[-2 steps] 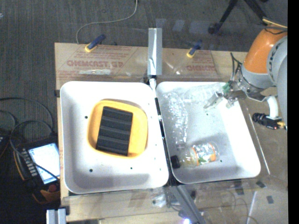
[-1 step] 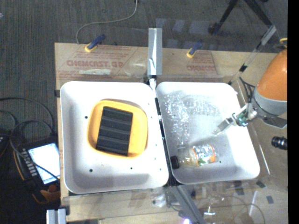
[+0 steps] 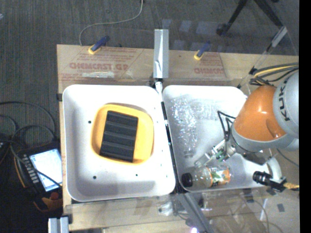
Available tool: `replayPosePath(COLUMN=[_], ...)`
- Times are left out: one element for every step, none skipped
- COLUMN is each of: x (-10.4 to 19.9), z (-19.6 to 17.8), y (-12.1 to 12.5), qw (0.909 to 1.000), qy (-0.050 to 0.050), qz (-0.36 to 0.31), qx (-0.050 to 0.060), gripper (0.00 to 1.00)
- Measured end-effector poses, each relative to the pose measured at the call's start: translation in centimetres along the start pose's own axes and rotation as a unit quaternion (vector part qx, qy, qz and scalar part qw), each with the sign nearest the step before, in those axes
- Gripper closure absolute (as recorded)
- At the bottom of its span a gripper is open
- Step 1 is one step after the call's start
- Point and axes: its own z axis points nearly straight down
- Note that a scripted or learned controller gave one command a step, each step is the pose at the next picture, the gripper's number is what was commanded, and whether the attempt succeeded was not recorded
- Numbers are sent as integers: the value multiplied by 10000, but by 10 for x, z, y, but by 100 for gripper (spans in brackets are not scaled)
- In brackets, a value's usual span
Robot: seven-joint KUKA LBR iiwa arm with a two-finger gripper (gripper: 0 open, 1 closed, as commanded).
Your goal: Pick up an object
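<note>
Reaching in from the right with the grey arm (image 3: 290, 111), orange band (image 3: 261, 118) bulging above the wrist. Hanging the gripper (image 3: 217, 155) low inside the right bin (image 3: 243, 94), towards its near edge. Not showing whether the gripper is parted or closed, as the wrist and cables are crowding the view; holding nothing that can be made out.

Lying on its side just below the gripper, possibly brushing it: a small bottle (image 3: 209, 177) with a black cap pointing away to the gripper's left and an orange and green label. Resting against the bin's near wall.

Spreading up and to the left of the gripper, near it: a crumpled sheet of clear plastic (image 3: 187, 118), covering much of the right bin's floor.

Sitting well to the gripper's left, across the divide, in the left bin (image 3: 77, 130): a yellow tray (image 3: 146, 130) carrying a black ridged block (image 3: 119, 136), laid flat and slightly tilted.

Bearing both bins: the table (image 3: 73, 64), with two blue clamps (image 3: 98, 44) gripping its far edge, well above the gripper.
</note>
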Motion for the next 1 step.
replayPosePath(x=[-40], z=[1], y=[7], qw=[9888], qy=[27], qz=[1494], qx=[-16], gripper=[0])
